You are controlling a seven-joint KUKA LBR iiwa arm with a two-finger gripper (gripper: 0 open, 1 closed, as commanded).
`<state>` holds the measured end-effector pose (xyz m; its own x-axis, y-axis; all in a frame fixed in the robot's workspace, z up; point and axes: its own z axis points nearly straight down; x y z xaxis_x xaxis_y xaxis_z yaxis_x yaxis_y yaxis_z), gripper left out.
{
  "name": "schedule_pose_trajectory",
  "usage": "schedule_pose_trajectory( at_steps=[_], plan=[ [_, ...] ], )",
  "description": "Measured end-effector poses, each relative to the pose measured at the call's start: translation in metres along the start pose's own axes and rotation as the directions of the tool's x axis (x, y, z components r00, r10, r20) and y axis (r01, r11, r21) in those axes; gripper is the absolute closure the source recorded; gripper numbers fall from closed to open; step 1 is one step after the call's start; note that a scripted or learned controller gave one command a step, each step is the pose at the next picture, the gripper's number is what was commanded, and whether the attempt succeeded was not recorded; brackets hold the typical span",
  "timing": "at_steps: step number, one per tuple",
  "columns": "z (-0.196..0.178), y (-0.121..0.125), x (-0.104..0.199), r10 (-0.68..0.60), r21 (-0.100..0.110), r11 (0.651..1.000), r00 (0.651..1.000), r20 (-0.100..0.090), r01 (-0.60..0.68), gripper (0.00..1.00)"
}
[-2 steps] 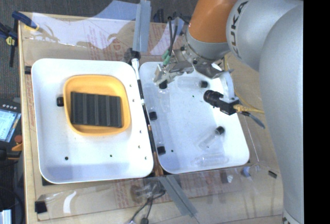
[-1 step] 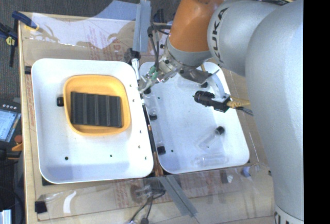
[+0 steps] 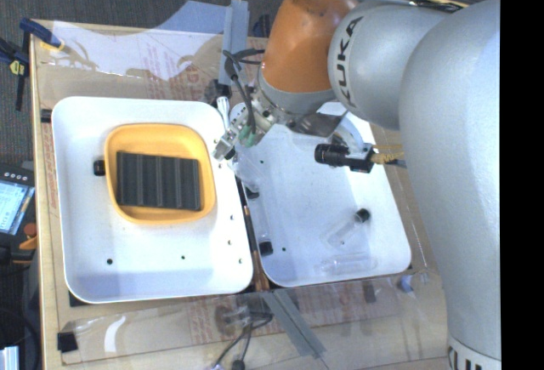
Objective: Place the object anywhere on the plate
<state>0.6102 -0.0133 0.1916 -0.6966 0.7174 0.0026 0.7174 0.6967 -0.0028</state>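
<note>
A yellow plate point(image 3: 127, 147) with rounded corners lies in the left bin point(image 3: 144, 275). A dark grey ridged rectangular object point(image 3: 160, 181) rests flat on the plate's middle. My gripper point(image 3: 229, 141) hangs over the seam between the two bins, just past the plate's upper right corner and apart from the dark object. A small green part point(image 3: 247, 137) shows at the gripper's tip. The arm's orange band point(image 3: 302, 41) and grey body cover the back of the right bin point(image 3: 297, 266).
In the right bin a clear plastic tube with a black cap point(image 3: 348, 228) lies near the front right, with another clear piece point(image 3: 344, 262) in front of it. A black cylinder point(image 3: 340, 156) sticks out from the wrist. A small black tab point(image 3: 99, 167) sits at the plate's left edge.
</note>
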Motion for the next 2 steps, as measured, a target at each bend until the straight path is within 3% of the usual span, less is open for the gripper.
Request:
schedule_pose_trajectory(
  at_steps=[1, 2],
  plan=[
    [0.0, 0.0, 0.0, 0.0, 0.0, 1.0, 1.0, 0.0, 0.0, 0.0],
    [-0.001, 0.049, 0.045, -0.013, -0.003, 1.0, 1.0, 0.004, 0.013, 0.0]
  ],
)
